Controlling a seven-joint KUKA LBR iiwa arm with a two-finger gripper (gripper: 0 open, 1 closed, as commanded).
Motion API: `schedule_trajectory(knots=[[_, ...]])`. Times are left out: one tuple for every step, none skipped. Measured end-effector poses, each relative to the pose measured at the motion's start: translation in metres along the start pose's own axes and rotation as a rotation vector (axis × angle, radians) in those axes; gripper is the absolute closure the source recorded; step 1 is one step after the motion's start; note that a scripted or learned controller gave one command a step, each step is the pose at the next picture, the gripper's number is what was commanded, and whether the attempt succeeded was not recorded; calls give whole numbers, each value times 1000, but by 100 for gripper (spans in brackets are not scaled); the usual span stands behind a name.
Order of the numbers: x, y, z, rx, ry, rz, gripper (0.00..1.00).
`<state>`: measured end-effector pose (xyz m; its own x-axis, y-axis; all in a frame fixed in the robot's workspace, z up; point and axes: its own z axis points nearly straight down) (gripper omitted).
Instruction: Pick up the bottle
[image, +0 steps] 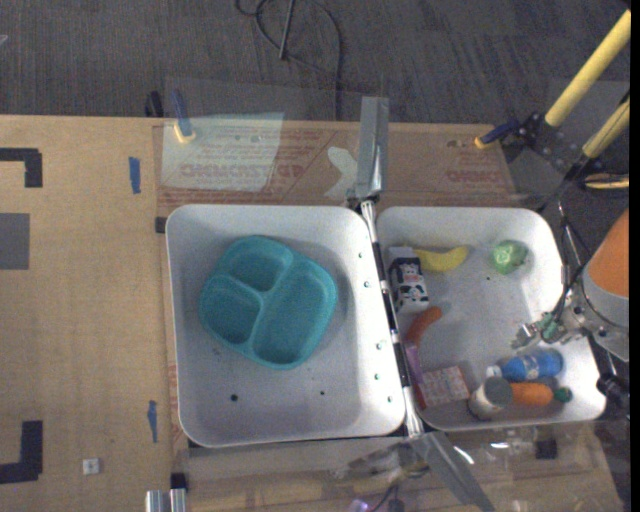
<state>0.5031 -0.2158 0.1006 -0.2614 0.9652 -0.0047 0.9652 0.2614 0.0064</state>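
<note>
The bottle (532, 366) is small and blue with a pale cap, lying on its side near the front right corner of the right bin (470, 222). My gripper (541, 328) hangs just above and behind it, coming in from the right under the grey wrist and orange band (616, 262). From this angle the gripper looks close to the bottle's upper side. I cannot make out whether it touches the bottle.
An orange carrot (533, 394) and a round tan can (487, 398) lie right in front of the bottle. A pink packet (445, 384), red sausage (424, 324), black-and-white carton (407, 283), banana (443, 259) and green item (508, 257) share that bin. A teal divided plate (268, 300) sits in the left bin (190, 330).
</note>
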Motion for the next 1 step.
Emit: schedule_trajectory(knots=[[0, 0, 0, 0, 0, 0, 0]])
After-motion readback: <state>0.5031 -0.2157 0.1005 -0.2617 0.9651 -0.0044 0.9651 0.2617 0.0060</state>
